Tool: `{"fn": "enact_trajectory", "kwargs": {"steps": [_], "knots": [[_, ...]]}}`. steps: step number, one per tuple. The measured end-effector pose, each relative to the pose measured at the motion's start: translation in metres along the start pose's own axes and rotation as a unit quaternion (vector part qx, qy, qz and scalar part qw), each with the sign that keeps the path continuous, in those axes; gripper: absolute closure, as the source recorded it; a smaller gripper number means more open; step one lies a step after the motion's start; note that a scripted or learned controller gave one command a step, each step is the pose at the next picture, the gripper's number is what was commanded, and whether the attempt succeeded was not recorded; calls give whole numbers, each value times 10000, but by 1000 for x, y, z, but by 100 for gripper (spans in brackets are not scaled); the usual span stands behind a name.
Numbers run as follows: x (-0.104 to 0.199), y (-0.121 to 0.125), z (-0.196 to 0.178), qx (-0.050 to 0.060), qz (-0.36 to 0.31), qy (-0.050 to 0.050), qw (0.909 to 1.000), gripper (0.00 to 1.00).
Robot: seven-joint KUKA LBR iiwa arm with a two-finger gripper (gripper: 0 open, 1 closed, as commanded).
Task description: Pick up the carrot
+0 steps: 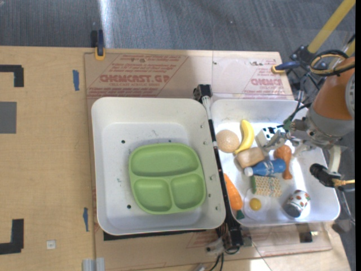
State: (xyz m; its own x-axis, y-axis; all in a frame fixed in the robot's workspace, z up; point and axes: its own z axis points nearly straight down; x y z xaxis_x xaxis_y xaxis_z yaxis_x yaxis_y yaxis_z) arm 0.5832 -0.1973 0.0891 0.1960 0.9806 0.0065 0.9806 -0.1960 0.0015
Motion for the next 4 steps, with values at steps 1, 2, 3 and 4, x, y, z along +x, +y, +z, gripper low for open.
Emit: {"fn": "enact_trajectory", "kwargs": {"steps": [1, 2, 3, 4], "knots": [[-3, 2, -13, -49, 1, -43, 10000, 100], [24, -52, -2, -67, -248, -56, 9997, 100], [117, -33, -97, -20, 1249, -17, 9922, 100], [189, 20, -195, -37, 1888, -4, 9820, 100]]}}
